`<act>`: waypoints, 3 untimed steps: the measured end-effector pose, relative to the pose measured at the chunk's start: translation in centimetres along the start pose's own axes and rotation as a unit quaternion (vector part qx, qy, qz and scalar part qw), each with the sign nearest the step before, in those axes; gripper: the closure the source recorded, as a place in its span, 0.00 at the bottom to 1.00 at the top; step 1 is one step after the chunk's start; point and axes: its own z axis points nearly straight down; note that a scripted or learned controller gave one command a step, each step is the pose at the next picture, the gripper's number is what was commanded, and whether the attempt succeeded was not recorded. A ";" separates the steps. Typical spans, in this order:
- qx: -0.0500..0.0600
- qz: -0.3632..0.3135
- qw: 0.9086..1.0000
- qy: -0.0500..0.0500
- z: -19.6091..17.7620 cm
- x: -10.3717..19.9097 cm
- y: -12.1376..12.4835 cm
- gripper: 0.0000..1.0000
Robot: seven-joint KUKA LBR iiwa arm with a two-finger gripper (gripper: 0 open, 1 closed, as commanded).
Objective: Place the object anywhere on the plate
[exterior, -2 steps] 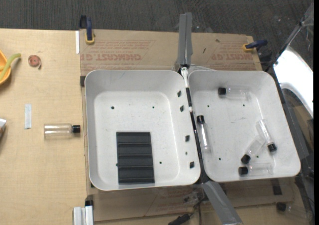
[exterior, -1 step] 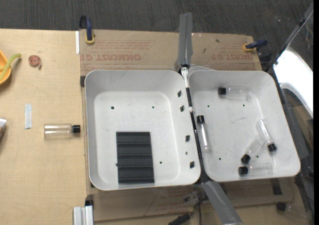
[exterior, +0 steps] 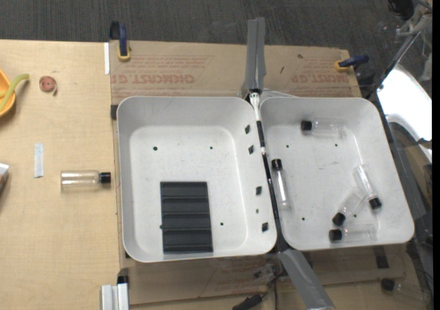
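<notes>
The vials (exterior: 364, 188) lie in the right bin (exterior: 385, 130), clear and round, three crowded at its near-right corner. I judge I could slip off one or knock its neighbours. The plate (exterior: 185, 217) lies in the left bin (exterior: 137, 164), so a weak hold might drop a vial on the way across.

mirrored "chemcast gp" on cardboard (exterior: 227, 68)
</notes>
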 end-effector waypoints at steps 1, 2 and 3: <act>0.000 0.008 1.000 0.000 -0.9 -3.0 6.3 0.00; 0.000 0.006 1.000 0.000 -0.9 -0.6 6.7 0.00; 0.001 0.009 1.000 -0.001 -0.9 -6.9 5.4 0.00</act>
